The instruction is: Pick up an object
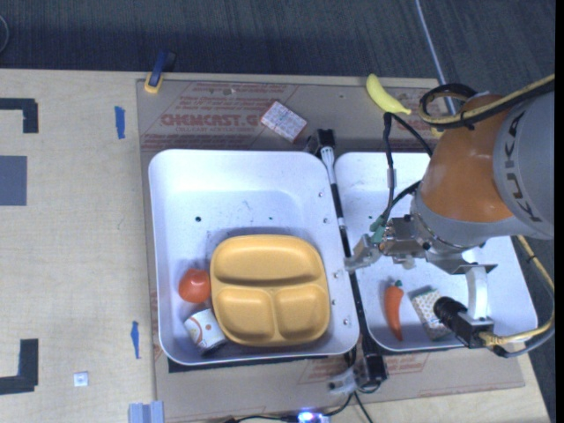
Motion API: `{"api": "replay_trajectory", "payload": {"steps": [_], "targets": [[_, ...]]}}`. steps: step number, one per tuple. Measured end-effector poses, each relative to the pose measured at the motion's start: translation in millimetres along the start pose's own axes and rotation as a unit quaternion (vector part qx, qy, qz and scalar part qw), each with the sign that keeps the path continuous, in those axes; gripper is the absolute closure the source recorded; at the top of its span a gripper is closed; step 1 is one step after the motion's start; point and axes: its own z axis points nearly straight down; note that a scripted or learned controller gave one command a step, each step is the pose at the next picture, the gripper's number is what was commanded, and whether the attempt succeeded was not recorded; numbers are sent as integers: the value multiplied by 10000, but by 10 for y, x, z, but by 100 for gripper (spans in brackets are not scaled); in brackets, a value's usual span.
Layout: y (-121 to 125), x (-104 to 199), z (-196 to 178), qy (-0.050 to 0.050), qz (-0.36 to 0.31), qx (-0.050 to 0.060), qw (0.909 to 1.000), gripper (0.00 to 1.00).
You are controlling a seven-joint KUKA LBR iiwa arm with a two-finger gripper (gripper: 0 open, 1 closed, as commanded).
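Gripper [363, 254] of mine over the right bin [363, 179], by its left wall; spread or closed, I cannot tell.
Toy carrot [393, 310] lies just beside it, toward the near wall: probably light, stiff, slick plastic, so I would pinch across its thick orange body.

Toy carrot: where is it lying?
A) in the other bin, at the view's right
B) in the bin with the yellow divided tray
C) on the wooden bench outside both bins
A: the toy carrot lies on the white floor of the bin at the view's right, near its front edge.
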Motion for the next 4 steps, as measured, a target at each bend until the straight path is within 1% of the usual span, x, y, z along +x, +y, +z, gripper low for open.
{"api": "replay_trajectory", "payload": {"steps": [1, 2, 3, 4], "targets": [[-12, -745, 238, 1, 12, 14, 10000, 0], [-2, -1032, 1220, -9, 14, -15, 10000, 0], [4, -1029, 1120, -6, 17, -22, 10000, 100], [4, -1029, 1120, -7, 17, -21, 10000, 0]]}}
